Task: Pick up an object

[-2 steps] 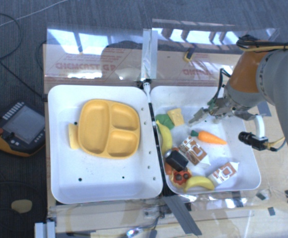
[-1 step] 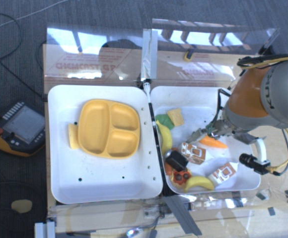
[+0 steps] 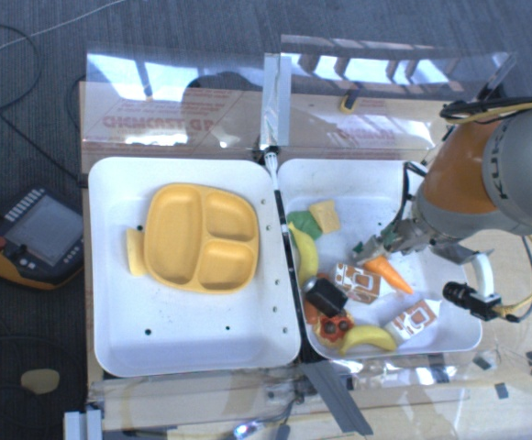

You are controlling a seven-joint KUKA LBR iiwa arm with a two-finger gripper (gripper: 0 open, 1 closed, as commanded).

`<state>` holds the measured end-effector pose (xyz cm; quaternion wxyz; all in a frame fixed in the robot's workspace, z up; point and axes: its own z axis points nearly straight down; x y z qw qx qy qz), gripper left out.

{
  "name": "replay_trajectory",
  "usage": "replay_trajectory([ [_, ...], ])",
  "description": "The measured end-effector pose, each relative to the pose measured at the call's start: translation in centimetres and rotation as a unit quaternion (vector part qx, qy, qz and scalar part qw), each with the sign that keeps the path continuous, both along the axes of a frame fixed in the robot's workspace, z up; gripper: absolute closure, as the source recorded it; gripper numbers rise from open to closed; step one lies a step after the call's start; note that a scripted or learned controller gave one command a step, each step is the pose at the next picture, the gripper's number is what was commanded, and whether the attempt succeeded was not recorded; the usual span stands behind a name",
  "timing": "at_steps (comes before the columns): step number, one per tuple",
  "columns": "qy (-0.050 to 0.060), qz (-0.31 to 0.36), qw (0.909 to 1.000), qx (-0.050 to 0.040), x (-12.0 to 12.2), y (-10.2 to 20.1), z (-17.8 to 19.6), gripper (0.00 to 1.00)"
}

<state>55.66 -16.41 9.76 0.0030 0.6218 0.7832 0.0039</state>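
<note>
Camera view, left bin [image 3: 110, 337] with yellow tray [image 3: 200, 236], right bin [image 3: 459, 337] with carrot [image 3: 390, 273], 2 bananas, end effector [image 3: 376, 246] state unclear

Jaws indistinct beside carrot [image 3: 390, 274]

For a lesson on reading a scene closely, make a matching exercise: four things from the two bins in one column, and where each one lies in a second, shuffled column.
Things:
1. yellow tray
2. carrot
3. banana
4. yellow sponge

Places:
A. near the front edge of the right bin
B. left bin
C. toward the back of the right bin
D. middle of the right bin, by the gripper

Pairs: 1-B, 2-D, 3-A, 4-C
</note>
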Motion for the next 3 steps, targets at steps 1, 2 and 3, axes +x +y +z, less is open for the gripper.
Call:
replay_trajectory([
  [1,0.008,-0.054,0.9985,-0.0014,3.8,4.0,11.9,1.00],
  [2,0.012,-0.053,0.9985,-0.0016,3.9,4.1,12.5,1.00],
  [3,0.008,0.059,0.9982,-0.0024,2.5,4.9,16.1,1.00],
])
